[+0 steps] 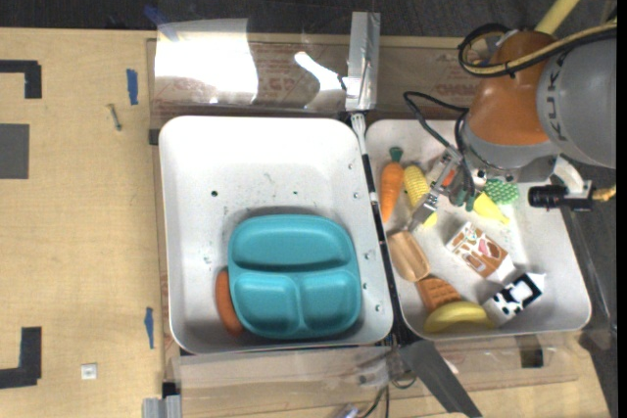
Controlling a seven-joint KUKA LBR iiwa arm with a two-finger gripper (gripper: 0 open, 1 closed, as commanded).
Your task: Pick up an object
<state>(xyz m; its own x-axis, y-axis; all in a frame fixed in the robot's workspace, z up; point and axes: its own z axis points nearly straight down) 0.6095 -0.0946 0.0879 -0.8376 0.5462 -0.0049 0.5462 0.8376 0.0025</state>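
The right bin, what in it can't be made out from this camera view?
- Claw: too small and cluttered to tell how it stands.
- Green toy: partly under the arm's wrist.
- Orange thing in the left bin: mostly hidden by the teal tray.
- Carton: print too small to read.

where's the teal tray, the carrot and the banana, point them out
teal tray (292,274), camera view, on the ridge between its compartments
carrot (390,186), camera view, middle of its orange body
banana (457,314), camera view, middle of its yellow curve
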